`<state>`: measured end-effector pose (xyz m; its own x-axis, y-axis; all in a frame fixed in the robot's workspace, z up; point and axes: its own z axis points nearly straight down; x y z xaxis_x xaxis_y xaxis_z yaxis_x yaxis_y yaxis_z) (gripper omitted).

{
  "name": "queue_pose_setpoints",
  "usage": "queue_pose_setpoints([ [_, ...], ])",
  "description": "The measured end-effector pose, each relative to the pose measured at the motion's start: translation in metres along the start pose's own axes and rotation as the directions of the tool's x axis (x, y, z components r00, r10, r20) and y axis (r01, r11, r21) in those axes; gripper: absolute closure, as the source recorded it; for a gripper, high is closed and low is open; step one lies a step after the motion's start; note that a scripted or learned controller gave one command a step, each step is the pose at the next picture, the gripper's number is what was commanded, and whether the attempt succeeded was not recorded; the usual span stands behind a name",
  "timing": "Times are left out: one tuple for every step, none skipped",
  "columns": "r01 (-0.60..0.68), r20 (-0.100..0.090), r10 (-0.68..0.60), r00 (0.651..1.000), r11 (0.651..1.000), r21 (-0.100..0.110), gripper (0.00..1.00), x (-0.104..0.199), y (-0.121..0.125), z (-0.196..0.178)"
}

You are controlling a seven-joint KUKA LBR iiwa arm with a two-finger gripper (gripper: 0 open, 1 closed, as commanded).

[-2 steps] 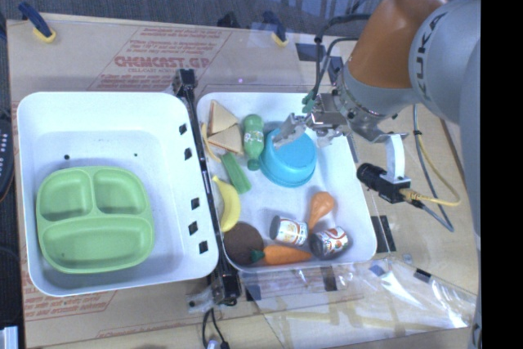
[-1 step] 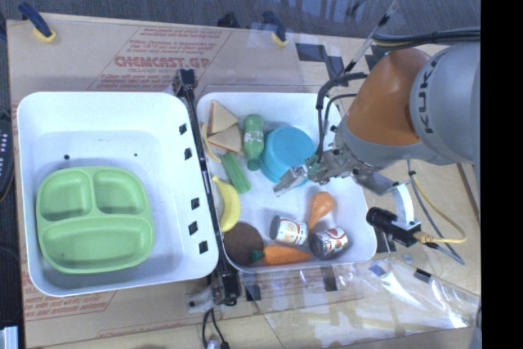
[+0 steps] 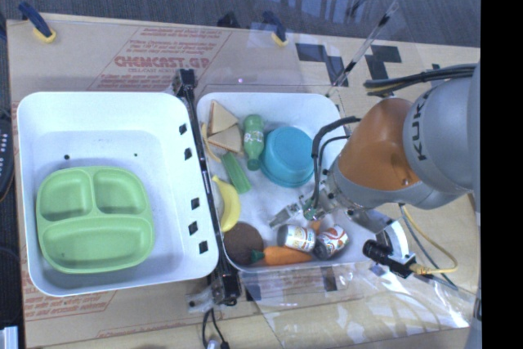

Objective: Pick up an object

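Note:
The right bin (image 3: 270,102) holds several objects. At its back lie sandwich slices (image 3: 221,129), a green bottle (image 3: 252,140) and a blue bowl (image 3: 288,155). A green stick (image 3: 238,172) and a banana (image 3: 229,204) lie along the left wall. At the front are a brown round fruit (image 3: 243,241), a carrot (image 3: 285,256) and two cans (image 3: 297,238) (image 3: 332,241). My gripper (image 3: 298,215) hangs low over the bin floor, just behind the cans and in front of the bowl. It is open, with nothing between its fingers.
The left bin (image 3: 98,114) holds a green divided plate (image 3: 96,218). A black divider with clips (image 3: 198,176) runs between the bins. The grey arm with its orange band (image 3: 376,155) covers the right bin's right side. Cables trail off at the lower right.

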<state>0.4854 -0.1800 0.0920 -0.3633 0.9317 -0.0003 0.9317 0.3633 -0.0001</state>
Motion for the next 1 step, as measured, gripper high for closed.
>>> queue_pose_setpoints([
  [0.419, 0.013, -0.419, 0.908, 0.908, -0.009, 0.00, 0.0073, 0.0013, -0.0049],
])
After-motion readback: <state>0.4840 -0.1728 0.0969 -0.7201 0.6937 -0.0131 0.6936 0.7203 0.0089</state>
